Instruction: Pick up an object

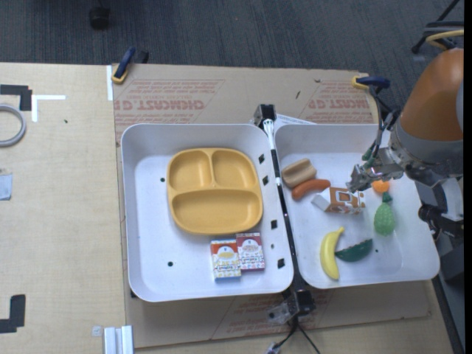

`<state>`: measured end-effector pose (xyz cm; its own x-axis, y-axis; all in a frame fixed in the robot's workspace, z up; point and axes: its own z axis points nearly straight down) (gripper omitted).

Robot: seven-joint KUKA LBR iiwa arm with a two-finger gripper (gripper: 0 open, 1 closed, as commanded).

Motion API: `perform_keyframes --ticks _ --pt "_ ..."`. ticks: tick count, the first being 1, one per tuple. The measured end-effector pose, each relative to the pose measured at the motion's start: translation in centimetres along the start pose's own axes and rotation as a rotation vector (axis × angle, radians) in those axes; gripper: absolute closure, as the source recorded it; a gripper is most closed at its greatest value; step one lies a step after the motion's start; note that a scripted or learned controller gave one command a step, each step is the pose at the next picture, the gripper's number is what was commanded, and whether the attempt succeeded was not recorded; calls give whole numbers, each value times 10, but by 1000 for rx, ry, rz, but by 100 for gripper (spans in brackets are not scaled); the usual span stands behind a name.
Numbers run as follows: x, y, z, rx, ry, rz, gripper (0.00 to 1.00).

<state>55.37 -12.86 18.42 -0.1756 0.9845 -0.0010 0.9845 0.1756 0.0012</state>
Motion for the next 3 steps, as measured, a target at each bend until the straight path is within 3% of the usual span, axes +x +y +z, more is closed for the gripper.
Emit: perform_keyframes --ticks 1,2,3 --pt "0 0 0 0 0 0 0" --pt "-55 18 77 -11 -3 106 0" --pt "-57 19 64 -17 -8 105 100"
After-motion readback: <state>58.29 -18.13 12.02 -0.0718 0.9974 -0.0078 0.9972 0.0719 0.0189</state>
